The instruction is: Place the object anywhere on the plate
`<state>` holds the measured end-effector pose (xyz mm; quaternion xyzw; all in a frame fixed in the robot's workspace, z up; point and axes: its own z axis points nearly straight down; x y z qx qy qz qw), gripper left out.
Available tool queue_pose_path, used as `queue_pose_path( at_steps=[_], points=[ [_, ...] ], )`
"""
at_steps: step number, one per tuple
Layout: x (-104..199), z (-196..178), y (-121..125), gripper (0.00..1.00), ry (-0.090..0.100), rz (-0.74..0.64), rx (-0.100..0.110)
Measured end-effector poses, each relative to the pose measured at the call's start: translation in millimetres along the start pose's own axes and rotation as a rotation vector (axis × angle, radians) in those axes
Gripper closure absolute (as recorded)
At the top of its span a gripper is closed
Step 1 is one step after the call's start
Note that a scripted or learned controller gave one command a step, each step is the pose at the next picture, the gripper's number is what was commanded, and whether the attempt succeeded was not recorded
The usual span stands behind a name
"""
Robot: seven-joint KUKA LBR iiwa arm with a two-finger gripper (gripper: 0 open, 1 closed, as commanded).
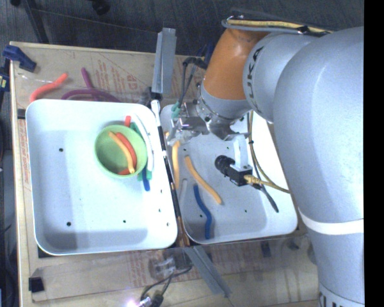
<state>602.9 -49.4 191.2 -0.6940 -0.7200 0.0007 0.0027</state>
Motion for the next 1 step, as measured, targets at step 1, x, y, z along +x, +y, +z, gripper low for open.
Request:
queue_pose_path(
  at_steps=[1],
  points=[
    [-0.1, -0.2, 0.1, 0.0, 0.0, 0.0, -0.001]
  ],
)
